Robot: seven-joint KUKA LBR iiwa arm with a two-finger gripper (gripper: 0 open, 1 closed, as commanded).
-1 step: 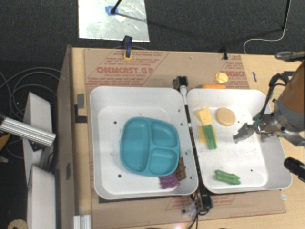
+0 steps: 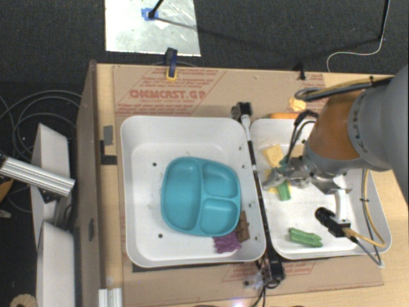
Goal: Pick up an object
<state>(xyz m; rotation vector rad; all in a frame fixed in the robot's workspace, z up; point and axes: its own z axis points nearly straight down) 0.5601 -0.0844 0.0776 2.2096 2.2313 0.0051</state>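
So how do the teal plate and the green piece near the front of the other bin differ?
The teal plate is large, divided into compartments, and lies in the left bin; the green piece is small, narrow and solid, in the right bin. The plate has a purple thing at its front edge; the green piece lies apart from its neighbours. Both lie flat, away from the pincer.
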